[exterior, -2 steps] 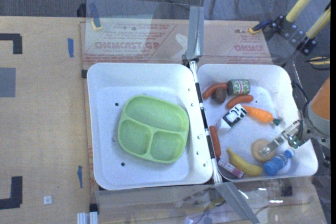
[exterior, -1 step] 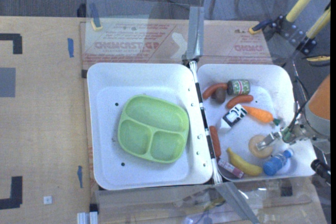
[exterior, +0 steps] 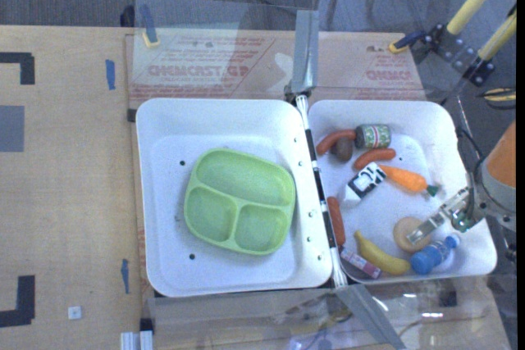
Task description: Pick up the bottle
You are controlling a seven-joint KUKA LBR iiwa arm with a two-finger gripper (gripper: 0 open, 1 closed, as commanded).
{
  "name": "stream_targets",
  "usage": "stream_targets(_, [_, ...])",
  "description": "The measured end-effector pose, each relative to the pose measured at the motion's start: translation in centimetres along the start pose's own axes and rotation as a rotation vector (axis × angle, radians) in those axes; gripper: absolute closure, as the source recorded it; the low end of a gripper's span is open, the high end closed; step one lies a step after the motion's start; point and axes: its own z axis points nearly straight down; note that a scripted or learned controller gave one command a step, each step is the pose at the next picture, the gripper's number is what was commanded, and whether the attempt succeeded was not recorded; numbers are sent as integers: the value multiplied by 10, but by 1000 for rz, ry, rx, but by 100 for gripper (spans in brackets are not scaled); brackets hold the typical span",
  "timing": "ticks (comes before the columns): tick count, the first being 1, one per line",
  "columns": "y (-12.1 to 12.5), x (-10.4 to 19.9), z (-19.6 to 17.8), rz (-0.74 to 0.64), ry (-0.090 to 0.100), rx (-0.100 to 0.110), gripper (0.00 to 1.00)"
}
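Nearest the camera, at the front of the right bin [exterior: 443,115], the bottle [exterior: 432,256] was seen lying on its side, blue cap end toward the bin's middle, clear body toward the rt wall. Just beside it to the left a yellow banana [exterior: 380,254] was laid along the front edge, w/ a pink-and-white wrapped item [exterior: 359,264] tucked against the front-left corner. The hand [exterior: 420,235] was found low over the bin just behind the bottle, its metal fingers [exterior: 417,237] resting over a round tan disc [exterior: 404,230]; whether the hand was released or clenched couldn't be told, & nothing was seen gripped between the fingers. The arm's wrist, w/ its orange band [exterior: 502,168], was seen coming in from the rt edge. Further back, near the divider, a red sausage [exterior: 335,220] was laid lengthwise, and a black-and-white block [exterior: 367,179] sat mid-bin, w/ an orange carrot [exterior: 404,179] just to its rt. Behind those, a 2nd red sausage [exterior: 374,159], a dark brown lump [exterior: 343,149], another red-orange sausage [exterior: 330,143] and a small can w/ a green label [exterior: 372,135] on its side were grouped at the far end. In the left bin [exterior: 164,127] a green divided plate [exterior: 239,200] w/ three compartments was seen, set slightly askew. Both bins were carried on the table [exterior: 57,176], w/ cardboard [exterior: 205,65] behind them at the far side.
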Motion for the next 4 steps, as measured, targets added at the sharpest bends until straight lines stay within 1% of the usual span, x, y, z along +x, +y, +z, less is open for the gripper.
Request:
stream_targets(1, [4, 10, 1, 279, 3, 4, 0])
stream_targets(2, [6, 10, 0, 114, -3, 1, 0])
stream_targets(3, [6, 8, 0, 18, -1, 0, 0])
stream_targets(4, [5, 6, 0, -141, -1, 0, 0])
